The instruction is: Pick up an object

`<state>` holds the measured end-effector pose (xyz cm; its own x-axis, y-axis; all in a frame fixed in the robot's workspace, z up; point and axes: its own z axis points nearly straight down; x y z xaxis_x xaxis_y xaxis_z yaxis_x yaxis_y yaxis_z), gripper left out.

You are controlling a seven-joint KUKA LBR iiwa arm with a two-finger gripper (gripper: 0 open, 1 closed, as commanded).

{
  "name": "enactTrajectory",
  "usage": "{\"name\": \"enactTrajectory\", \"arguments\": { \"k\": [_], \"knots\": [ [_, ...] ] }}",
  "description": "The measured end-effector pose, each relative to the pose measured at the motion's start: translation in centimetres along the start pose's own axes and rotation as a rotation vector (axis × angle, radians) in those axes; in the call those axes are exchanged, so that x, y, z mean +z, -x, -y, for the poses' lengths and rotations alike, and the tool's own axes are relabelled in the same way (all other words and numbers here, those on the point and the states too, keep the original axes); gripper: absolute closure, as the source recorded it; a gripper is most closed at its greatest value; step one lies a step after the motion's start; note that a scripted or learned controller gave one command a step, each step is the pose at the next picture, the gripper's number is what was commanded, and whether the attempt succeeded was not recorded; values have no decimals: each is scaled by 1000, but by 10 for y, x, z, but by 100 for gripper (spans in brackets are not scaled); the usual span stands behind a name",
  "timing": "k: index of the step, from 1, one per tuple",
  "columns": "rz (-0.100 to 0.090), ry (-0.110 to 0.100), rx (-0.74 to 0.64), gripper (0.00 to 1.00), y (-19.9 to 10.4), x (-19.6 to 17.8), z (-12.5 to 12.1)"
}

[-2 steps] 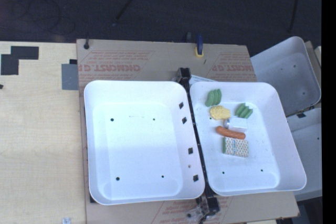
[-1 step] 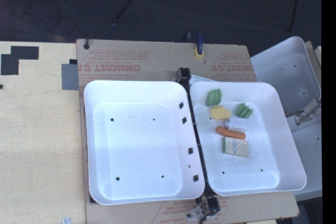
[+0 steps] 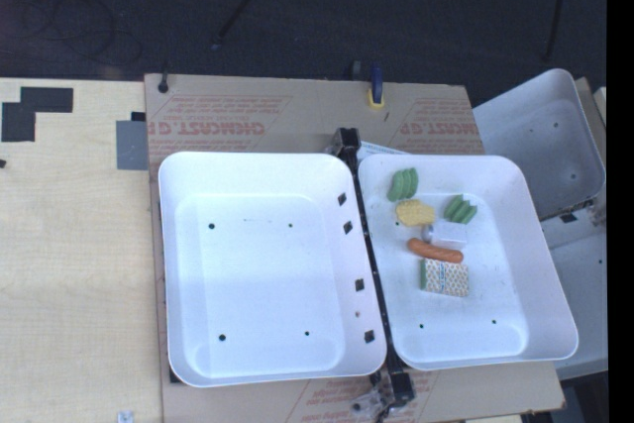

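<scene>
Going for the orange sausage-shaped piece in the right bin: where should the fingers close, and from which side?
Grip the orange piece at mid-length from straight above, fingers closing across its narrow width. It lies flat and nearly horizontal; the white block and patterned sponge crowd its long sides, so room looks tight.

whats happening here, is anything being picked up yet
Nothing is being handled yet. The right white bin holds a cluster of small items: two green pieces, a yellow lump, an orange carrot-like stick, a small white block and a patterned rectangular pad. All lie untouched.
</scene>
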<state>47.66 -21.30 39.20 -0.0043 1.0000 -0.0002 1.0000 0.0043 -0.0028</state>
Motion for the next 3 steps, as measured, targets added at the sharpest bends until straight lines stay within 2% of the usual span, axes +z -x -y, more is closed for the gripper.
{"name": "enactTrajectory", "arguments": {
  "k": [1,2,3],
  "knots": [
    [-4,-4,0,100,-68,54,0],
    [-3,-4,-3,100,-148,92,-11],
    [-2,-3,-1,100,-198,94,0]
  ]
}}
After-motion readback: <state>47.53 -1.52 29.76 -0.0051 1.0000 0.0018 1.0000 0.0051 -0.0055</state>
